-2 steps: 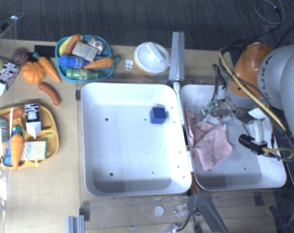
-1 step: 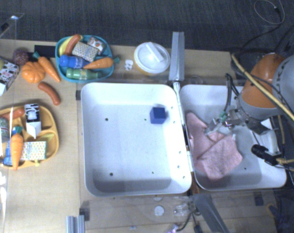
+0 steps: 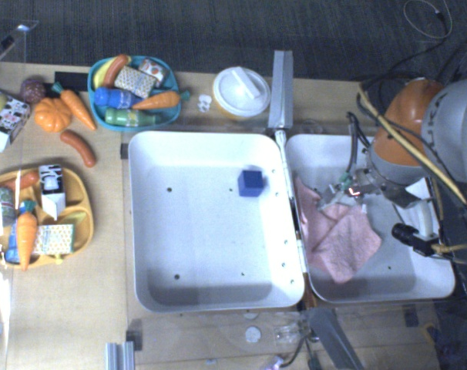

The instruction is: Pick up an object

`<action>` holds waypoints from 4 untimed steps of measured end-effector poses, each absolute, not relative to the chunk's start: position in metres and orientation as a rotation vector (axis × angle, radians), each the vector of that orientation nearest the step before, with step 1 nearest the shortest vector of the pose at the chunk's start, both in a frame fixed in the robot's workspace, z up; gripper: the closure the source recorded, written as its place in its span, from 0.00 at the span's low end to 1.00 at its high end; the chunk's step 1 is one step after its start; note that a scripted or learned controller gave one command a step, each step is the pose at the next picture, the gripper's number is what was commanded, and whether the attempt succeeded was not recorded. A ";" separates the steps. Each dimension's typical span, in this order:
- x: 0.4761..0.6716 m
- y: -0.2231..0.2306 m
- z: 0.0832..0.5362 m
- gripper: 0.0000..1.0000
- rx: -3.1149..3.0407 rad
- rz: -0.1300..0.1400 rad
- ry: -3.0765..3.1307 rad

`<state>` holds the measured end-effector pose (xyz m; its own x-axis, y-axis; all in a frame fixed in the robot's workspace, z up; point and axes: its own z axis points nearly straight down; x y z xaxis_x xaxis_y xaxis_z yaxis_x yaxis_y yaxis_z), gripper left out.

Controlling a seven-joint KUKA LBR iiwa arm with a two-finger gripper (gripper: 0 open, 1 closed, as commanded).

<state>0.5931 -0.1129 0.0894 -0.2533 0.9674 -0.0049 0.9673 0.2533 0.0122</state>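
Camera view: hand (image 3: 335, 193) touches pink cloth (image 3: 340, 237) in right bin (image 3: 388, 284).

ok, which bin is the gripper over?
The right bin, the one with the pink cloth; the gripper is above it. The left bin has the blue cube.

The two white bins (image 3: 210, 284) are looking like smooth, faintly glossy plastic. The pink cloth (image 3: 341, 241) is lying soft, matt and wrinkled. The blue cube (image 3: 251, 182) is appearing matt. The bench (image 3: 102, 284) is showing pale wood.
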 end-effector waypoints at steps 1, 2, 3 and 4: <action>0.517 -0.124 0.091 0.00 1.831 0.010 2.535; 0.501 -0.117 0.111 0.00 1.802 0.004 2.569; 0.536 -0.101 0.090 0.00 2.006 0.012 2.402; 0.539 -0.101 0.103 1.00 1.999 0.017 2.397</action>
<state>0.5388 -0.1009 0.1029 -0.1793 0.9838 -0.0084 0.9835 0.1794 0.0214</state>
